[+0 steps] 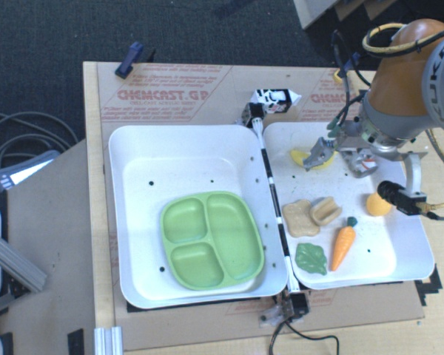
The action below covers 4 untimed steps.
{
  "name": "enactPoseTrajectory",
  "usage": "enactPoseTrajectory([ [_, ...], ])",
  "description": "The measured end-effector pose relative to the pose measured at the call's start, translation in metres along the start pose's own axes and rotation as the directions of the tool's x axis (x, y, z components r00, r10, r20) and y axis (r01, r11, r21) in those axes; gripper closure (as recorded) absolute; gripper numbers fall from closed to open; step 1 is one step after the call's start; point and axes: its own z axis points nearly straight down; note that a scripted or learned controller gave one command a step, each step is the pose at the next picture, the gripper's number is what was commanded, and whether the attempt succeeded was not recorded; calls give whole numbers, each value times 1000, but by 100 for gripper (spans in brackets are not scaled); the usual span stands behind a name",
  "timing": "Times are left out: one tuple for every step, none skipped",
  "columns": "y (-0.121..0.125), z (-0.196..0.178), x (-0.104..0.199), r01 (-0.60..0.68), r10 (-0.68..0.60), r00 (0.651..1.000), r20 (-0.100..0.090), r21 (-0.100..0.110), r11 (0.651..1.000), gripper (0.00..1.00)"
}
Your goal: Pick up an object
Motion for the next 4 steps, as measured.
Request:
enactPoseTrajectory([
  [-42, 97, -35, -1, 1, 1000, 1, -1, 1000, 0],
  [-75, 98, 2, -1, 1, 1000, 1, -5, 1000, 0],
  [-113, 98, -27, -2, 2, 1000, 1, -3, 1000, 0],
  [-74, 98, 0, -1, 1, 1000, 2, -7, 1000, 0],
])
